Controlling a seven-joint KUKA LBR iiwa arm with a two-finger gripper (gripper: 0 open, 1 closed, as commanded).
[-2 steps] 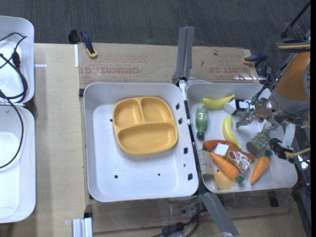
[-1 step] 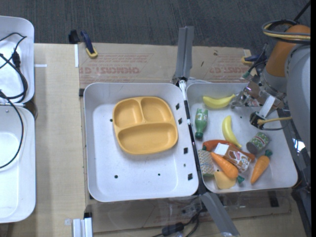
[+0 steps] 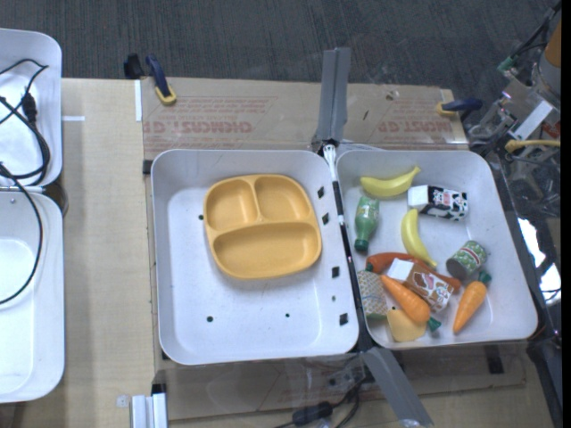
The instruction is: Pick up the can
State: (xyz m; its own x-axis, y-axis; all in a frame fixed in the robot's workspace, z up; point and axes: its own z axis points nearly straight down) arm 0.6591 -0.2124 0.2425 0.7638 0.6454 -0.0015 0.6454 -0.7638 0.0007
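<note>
In the left bin [image 3: 178, 328], at the middle of the frame, lies a yellow divided plate [image 3: 262, 225], and it has nothing to do with my task. The right bin [image 3: 522, 315] sits just beside it, at the right of the frame, and it is crowded. Going from its left side I see a green bottle [image 3: 366, 223] standing near the wall, a banana [image 3: 389, 183] at the top and a second banana [image 3: 413, 235] below it. Lower down there is a small packet [image 3: 426, 283] lying on an orange carrot [image 3: 403, 298], with a pale yellow fruit [image 3: 405, 327] at the bottom edge. A little black and white carton [image 3: 439, 201] is in the upper part.

The can [image 3: 467, 259] is at the right side of this bin, lying tilted, with its grey end turned to the lower left. Another carrot [image 3: 469, 303] lies just under it, very near or touching; I cannot tell which.

I judge that the task is at its very beginning: the can is untouched and the approach is not yet begun. Of my hand I cannot tell whether it is spread or closed. The next move, I think, calls for coming in from the right, going down over the can, and closing across its round body without catching the carrot
</note>
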